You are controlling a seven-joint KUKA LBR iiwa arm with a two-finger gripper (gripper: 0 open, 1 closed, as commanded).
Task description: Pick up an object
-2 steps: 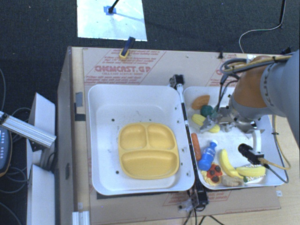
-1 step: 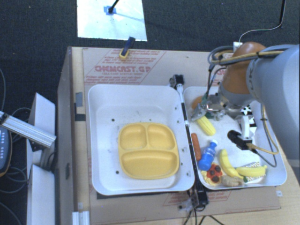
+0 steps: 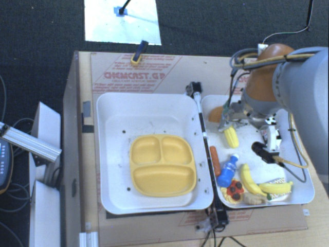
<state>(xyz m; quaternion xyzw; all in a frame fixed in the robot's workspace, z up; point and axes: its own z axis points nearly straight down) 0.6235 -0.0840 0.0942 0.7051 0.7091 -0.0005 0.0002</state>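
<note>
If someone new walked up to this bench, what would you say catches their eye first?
Probably the yellow tray, lying alone in the left bin. Next, the grey arm with its orange band reaching in over the right bin, its gripper low above the corn. Below that sits a jumble of toys: a blue bottle, a banana and a red sausage.
</note>
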